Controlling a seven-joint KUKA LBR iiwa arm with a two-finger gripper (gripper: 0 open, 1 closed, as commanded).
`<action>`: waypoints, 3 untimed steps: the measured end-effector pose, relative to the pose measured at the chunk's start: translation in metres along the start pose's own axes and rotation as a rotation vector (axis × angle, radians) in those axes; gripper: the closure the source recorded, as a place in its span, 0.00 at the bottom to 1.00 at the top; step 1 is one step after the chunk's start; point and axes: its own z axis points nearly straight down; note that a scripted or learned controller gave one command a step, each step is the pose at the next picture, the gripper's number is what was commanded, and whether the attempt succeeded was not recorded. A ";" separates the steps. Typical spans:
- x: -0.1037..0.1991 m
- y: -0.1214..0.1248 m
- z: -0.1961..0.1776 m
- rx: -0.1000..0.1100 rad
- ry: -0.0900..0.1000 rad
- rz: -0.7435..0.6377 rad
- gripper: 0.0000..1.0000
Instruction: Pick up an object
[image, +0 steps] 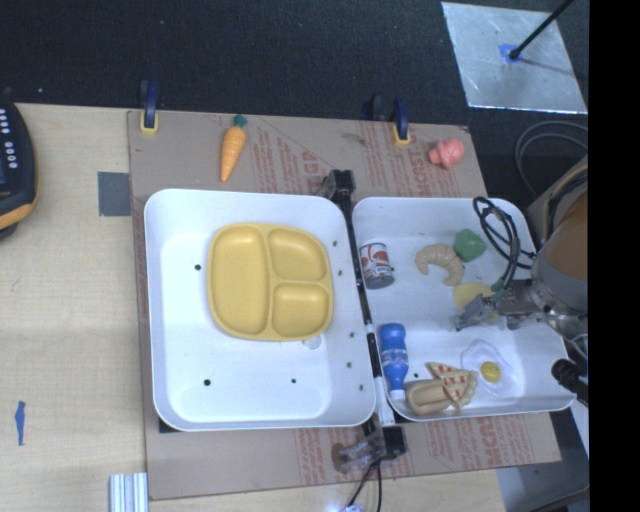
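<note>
Progress: nothing looks lifted yet; the pick still seems ahead, judging by every toy lying flat in its bin.
Gripper: the gripper (478, 312) reaches into the right bin (420, 212) from the right, low over its floor.
Fingers: too dark and small to tell how far apart they are; nothing is visibly held between them.
Nearest object: a yellow toy piece (470, 293) sits just above the fingers, perhaps touching.
Other candidates: a fried egg (487, 367) just below; a croissant (440, 259) and a green toy (468, 243) up and left; a can (376, 264) and a blue bottle (391, 350) well to the left.
Left bin: a yellow divided plate (270, 281), far left of the fingers.
</note>
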 end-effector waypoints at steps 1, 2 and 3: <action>0.047 0.077 0.012 -0.001 0.002 -0.005 0.00; 0.065 0.142 0.013 0.003 0.004 0.000 0.00; 0.100 0.140 0.011 0.000 -0.011 0.004 0.00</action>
